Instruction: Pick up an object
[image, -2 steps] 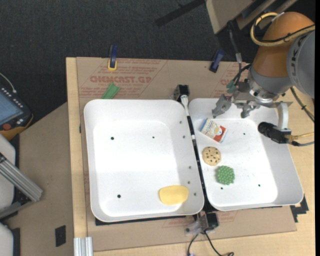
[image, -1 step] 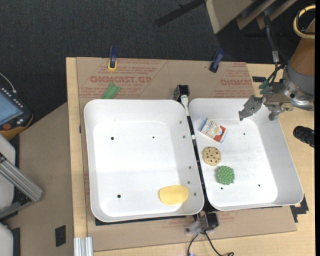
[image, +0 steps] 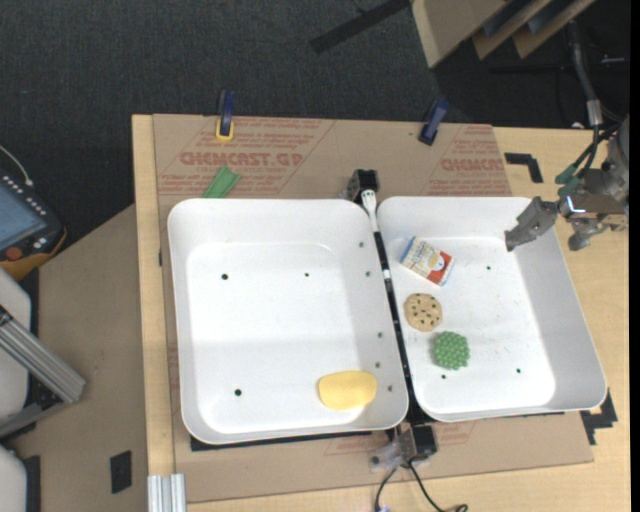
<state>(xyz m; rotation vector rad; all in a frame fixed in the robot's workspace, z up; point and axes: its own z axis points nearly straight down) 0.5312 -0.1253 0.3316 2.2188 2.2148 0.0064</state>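
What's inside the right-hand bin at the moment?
The right bin holds three things near its left wall: a small carton, a cookie and a green bumpy ball. The hand covers a bit of the bin's far right corner.

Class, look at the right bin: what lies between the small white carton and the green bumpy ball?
In the camera view, a round brown chocolate-chip cookie lies between the small white carton and the green bumpy ball.
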